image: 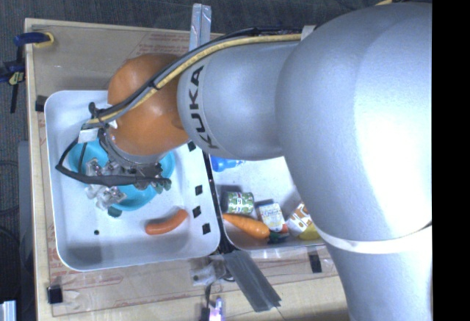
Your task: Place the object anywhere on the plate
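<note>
The landmark for all positions below is the blue plate (158,178), which lies in the left bin (66,231) on the counter (44,40).

Nearest the camera, below the plate in the view, an orange-red sausage-shaped object (167,222) lies on the white floor of the left bin. It is close to the plate's lower rim but apart from it, and it lies flat, its long axis running roughly left to right. Nothing touches it.

To the right of the plate, beyond the divider between the two bins, the right bin (246,242) holds a carrot (246,226), a small green can (239,202), and several small packaged items (283,220) lying close together. A blue item (224,163) sits at the upper part of that bin, partly covered by the arm.

Directly over the plate, the claw (110,191) hangs at the plate's left portion, covering much of it. The clear finger parts point down and to the left. Whether the fingers are apart or together cannot be determined, because the wrist hardware and cables hide them. No object can be seen between them.

Above the claw, the orange band (143,117) of the wrist covers the plate's upper edge. Farther up and to the right of the plate, the grey arm (330,121) spans both bins, with a yellow and black cable (213,48) running along it.
</note>
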